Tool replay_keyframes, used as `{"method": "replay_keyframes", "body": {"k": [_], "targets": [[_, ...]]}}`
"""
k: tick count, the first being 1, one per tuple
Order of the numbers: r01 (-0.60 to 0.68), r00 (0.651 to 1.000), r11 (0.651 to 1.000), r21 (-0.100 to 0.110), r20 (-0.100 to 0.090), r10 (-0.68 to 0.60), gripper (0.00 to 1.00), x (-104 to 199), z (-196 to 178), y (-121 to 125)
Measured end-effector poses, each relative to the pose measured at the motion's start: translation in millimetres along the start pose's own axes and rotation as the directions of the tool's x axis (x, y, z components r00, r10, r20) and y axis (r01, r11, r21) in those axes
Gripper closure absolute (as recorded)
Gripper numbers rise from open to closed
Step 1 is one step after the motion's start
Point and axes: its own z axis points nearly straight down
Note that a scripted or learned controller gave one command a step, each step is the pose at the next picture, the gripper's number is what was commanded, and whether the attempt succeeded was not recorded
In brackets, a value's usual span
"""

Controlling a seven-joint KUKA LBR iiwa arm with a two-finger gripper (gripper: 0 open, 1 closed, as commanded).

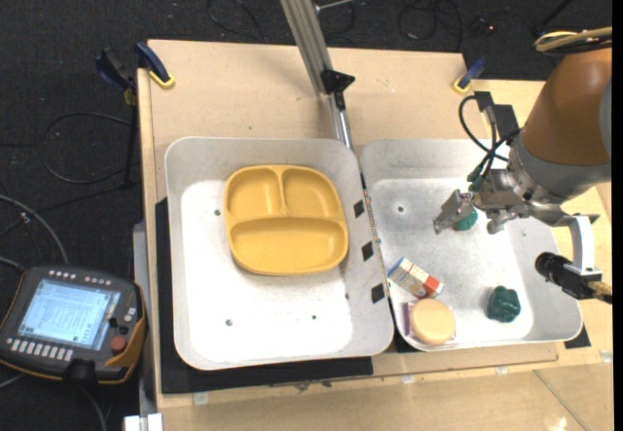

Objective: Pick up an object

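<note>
over the right bin (545, 327), the jaws (468, 216) are clenched on a small teal object (467, 220) held between them, with a dark green piece (503, 304) below and right of the jaws, a small carton (414, 277) and round yellow object (433, 321) below them.
</note>
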Motion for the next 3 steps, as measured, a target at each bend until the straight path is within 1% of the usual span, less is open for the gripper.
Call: {"method": "replay_keyframes", "body": {"k": [1, 2, 3], "targets": [[-0.001, 1.000, 1.000, -0.001, 0.000, 0.001, 0.00, 0, 0, 0], [-0.001, 1.000, 1.000, 0.004, 0.000, 0.001, 0.00, 3, 44, 2], [-0.002, 1.000, 1.000, 0.006, -0.001, 0.002, 0.00, 0, 106, -4]]}}
